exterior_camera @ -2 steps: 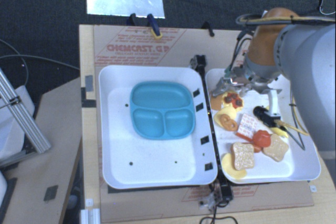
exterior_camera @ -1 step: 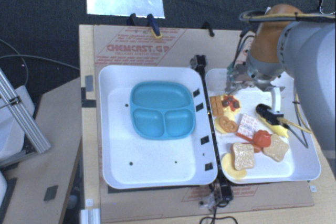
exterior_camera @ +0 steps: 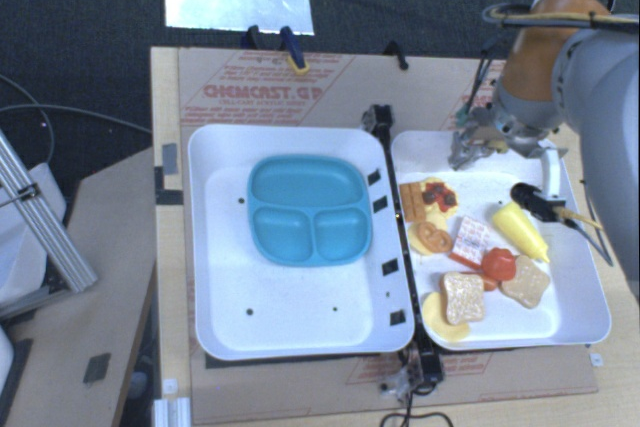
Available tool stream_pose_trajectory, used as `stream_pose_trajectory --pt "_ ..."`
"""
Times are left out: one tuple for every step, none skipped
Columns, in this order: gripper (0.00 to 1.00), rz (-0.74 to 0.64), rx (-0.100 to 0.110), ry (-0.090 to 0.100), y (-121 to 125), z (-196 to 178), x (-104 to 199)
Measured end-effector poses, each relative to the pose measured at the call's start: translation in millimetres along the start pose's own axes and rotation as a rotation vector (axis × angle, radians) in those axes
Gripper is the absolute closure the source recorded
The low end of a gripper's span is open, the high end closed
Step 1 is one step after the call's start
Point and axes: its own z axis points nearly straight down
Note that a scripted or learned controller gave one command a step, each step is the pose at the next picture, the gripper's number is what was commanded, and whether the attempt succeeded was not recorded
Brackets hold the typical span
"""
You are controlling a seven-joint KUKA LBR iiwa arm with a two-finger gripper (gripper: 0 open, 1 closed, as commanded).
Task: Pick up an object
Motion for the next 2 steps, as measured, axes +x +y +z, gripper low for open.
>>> stream_pose_trajectory --pt "1.00 -0.007 0.002 0.002 -13 26 27" --pt "1.00 0.000 -0.001 0.000 0 1 -11"
